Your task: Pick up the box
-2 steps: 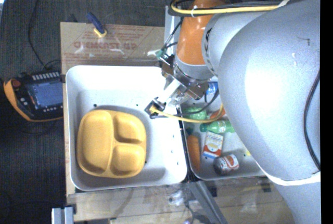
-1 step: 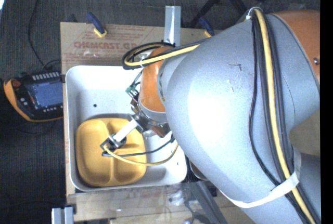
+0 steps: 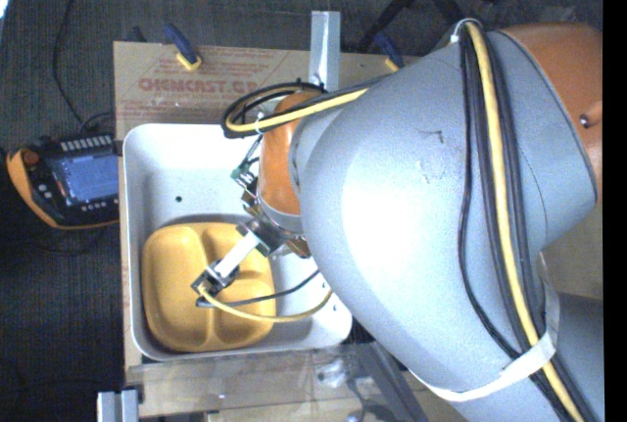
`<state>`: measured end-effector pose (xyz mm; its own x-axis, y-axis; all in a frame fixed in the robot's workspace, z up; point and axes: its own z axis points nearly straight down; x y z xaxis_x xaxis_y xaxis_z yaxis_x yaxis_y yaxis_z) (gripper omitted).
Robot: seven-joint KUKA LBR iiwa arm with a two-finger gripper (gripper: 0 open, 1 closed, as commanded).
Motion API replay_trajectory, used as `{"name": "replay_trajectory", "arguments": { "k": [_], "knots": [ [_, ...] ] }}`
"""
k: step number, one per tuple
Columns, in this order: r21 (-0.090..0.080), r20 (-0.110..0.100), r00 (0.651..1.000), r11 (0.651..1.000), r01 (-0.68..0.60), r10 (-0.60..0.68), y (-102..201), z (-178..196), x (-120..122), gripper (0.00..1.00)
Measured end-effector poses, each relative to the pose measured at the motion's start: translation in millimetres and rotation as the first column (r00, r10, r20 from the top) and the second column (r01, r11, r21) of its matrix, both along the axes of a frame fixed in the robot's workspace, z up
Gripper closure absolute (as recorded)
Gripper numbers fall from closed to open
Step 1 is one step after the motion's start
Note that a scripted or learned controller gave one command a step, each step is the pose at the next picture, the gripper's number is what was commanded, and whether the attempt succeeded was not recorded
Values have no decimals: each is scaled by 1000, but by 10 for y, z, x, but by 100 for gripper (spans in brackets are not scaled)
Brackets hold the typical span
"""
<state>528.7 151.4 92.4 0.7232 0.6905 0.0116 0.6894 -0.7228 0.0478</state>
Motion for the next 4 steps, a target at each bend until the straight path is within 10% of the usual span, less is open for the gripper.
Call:
{"name": "replay_trajectory", "arguments": {
  "k": [1,2,3,4],
  "knots": [
    [21,-45,989,990,-142,143,378,317,-451,100],
    [26,-47,837,838,-545,546,378,957,-234,100],
    [17,-19,749,750,-662,662,618,212,-335,100],
    [29,-45,619,620,-784,784,814,626,-459,100]
  ]
}}
